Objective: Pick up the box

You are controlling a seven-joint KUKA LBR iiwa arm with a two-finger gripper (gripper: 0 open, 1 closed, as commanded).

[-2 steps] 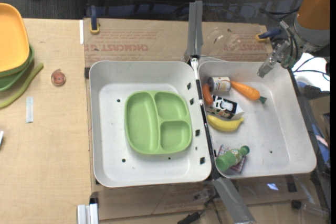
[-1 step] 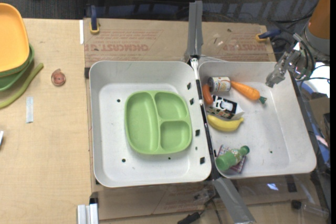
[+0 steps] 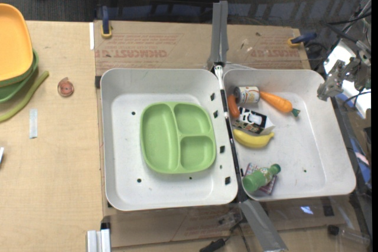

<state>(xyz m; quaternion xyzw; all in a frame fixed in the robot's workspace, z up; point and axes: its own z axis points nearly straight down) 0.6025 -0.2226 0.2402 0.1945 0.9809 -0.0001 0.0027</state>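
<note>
The box (image 3: 253, 119) is small, black and white, and lies in the left part of the right bin (image 3: 313, 144). It is wedged between a can (image 3: 247, 94) behind it and a banana (image 3: 254, 138) in front of it. My gripper (image 3: 328, 88) hangs at the right bin's far right rim, well to the right of the box and apart from every object. Nothing is seen in it.
A carrot (image 3: 276, 101) lies right of the can, and an orange-red item (image 3: 233, 107) lies against the left wall. A green bottle (image 3: 260, 177) rests on a purple packet near the front. The left bin (image 3: 118, 186) holds a green divided plate (image 3: 178, 137).
</note>
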